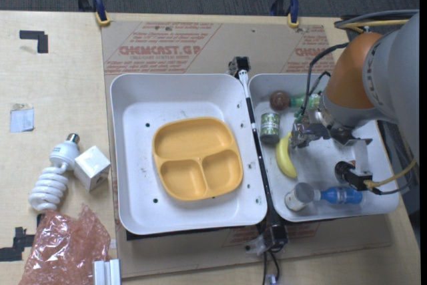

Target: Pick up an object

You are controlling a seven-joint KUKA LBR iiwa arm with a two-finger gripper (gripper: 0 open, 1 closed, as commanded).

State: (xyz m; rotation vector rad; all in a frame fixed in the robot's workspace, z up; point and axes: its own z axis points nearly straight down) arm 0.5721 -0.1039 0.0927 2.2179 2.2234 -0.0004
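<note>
The gripper [308, 135] hangs low in the right bin [373, 207], jaw state impossible to tell, beside the banana [285, 157] at its seven o'clock, seemingly placed to take it, with the can [269, 125] at nine.

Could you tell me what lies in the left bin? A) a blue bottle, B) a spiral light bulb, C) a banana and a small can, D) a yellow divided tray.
D: the yellow divided tray rests alone on the floor of the left bin, while the banana, the small can and the blue bottle lie in the right bin.
</note>
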